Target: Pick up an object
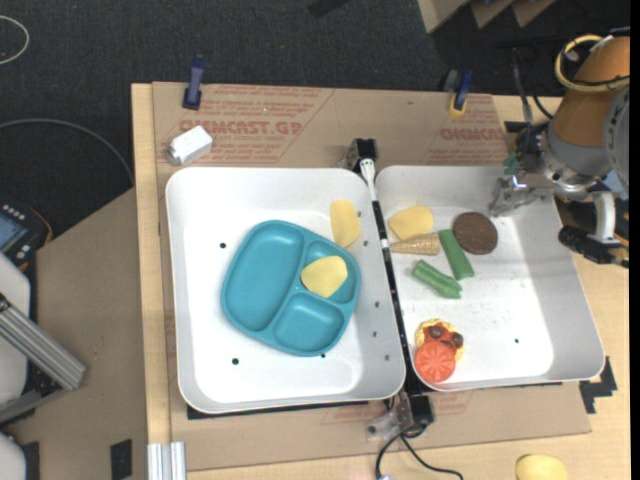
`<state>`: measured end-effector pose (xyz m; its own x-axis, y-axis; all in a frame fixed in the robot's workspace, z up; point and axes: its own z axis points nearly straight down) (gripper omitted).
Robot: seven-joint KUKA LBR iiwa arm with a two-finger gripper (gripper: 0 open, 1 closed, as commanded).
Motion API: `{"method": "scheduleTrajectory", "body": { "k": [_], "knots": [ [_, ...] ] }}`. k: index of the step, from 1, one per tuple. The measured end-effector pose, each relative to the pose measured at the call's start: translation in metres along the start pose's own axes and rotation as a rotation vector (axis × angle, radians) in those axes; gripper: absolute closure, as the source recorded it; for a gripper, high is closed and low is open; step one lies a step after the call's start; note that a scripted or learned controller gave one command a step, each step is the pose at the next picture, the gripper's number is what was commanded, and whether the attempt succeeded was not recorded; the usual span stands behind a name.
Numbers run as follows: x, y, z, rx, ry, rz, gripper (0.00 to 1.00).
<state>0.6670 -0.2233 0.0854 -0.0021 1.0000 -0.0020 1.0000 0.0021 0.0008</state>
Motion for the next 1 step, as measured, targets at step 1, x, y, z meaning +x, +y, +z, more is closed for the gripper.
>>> {"method": "scheduleTrajectory", "body": {
  "k": [1],
  "knots": [
    [0.0,0.0,0.0,0.0,0.0,0.0,1.0]
  ]
}}
